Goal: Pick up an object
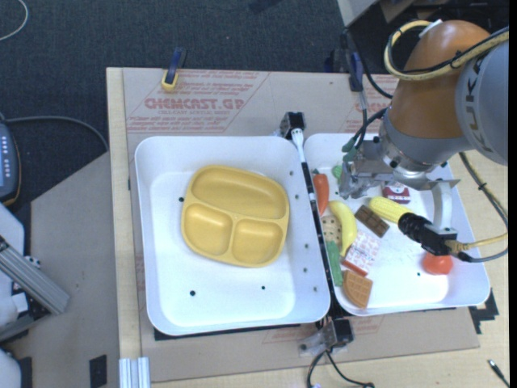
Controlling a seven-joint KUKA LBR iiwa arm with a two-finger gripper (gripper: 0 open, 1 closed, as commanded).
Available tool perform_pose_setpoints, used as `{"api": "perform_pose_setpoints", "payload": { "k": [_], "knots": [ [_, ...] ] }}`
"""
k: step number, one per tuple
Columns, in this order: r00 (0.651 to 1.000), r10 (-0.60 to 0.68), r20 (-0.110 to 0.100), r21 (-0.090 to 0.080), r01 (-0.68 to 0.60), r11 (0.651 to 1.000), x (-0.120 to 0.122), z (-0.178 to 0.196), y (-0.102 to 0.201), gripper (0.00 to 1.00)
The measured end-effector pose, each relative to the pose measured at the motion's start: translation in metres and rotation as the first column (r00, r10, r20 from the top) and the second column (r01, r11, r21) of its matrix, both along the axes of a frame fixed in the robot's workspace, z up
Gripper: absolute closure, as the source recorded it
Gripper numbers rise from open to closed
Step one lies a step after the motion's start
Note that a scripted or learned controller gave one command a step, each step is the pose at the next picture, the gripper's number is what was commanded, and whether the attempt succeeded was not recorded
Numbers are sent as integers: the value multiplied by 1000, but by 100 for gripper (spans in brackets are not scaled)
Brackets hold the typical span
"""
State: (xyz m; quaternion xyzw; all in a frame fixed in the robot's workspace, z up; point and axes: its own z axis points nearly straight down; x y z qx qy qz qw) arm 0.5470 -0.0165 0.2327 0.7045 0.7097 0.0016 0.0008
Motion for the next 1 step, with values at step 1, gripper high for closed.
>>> {"api": "perform_pose_setpoints", "payload": {
  "k": [1],
  "knots": [
    [1000,-1,0,0,1,1000,8,2,53,100]
  ]
}}
